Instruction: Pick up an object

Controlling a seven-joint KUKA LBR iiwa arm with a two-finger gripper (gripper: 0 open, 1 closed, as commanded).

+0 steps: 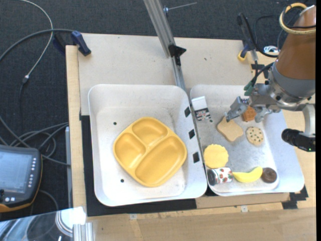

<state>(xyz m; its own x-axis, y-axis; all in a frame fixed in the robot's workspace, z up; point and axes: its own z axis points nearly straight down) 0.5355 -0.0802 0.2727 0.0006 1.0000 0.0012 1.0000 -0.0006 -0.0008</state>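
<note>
Two white bins sat side by side, with the gripper (242, 112) low over the right bin (286, 182).

A small orange object (249, 115) showed right at the gripper's tip, just above the toast slice (230, 130), but whether the fingers were closed on it could not be told. Nearby lay a chocolate-chip cookie (255, 135), a round yellow waffle-like piece (216, 155), a banana (248, 175), a brown doughnut (270, 174) and a small patterned can (219, 175). The left bin (100, 134) held a yellow divided plate (150, 151).
</note>
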